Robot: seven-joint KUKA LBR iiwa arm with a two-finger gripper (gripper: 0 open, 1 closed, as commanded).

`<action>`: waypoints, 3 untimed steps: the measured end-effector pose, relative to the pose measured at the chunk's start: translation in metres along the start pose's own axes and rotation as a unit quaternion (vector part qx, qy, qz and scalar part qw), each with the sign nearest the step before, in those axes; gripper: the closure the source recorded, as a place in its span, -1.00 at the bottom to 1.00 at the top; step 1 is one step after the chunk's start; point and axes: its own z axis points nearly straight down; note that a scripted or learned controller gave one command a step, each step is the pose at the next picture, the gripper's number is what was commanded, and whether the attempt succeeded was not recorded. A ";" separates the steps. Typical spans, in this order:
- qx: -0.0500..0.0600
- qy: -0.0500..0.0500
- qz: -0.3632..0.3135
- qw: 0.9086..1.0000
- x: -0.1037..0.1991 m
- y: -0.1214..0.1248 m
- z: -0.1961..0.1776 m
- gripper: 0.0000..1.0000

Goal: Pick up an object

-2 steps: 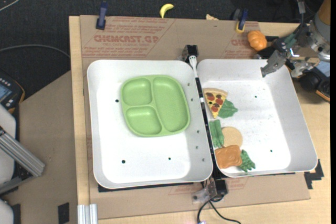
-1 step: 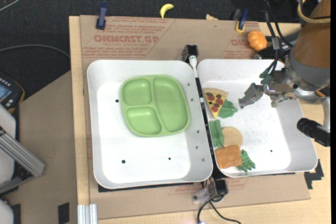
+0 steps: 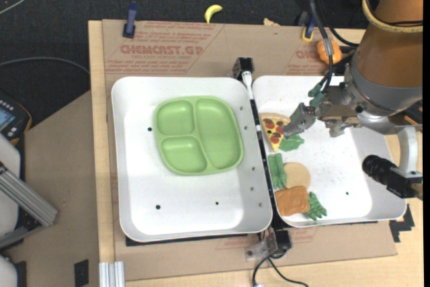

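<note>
The right bin (image 3: pixel 349 171) holds several toy foods along its left side. A pizza slice (image 3: pixel 272 128) lies at the top, with a small green leafy piece (image 3: pixel 293 142) just to its right. Below them are a long green piece (image 3: pixel 277 171), a round tan disc (image 3: pixel 297 175), a brown toast slice (image 3: pixel 292 199) and another green leafy bit (image 3: pixel 316 206). My gripper (image 3: pixel 300 123) hangs low over the bin's upper left, right beside the pizza slice and just above the small green piece. I see nothing clearly held in it.
The left bin (image 3: pixel 134 198) holds a green divided plate (image 3: pixel 199 135). A black clamp (image 3: pixel 243 68) sits where the bins meet at the back. A yellow banana toy (image 3: pixel 213 12) and a blue clip (image 3: pixel 130 20) lie at the bench's far edge.
</note>
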 end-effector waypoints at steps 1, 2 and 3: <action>0.001 -0.001 0.001 1.000 0.077 0.003 -0.009 -1.00; 0.001 -0.001 0.004 1.000 0.074 0.004 -0.019 1.00; 0.000 0.001 0.000 1.000 0.177 0.003 -0.056 1.00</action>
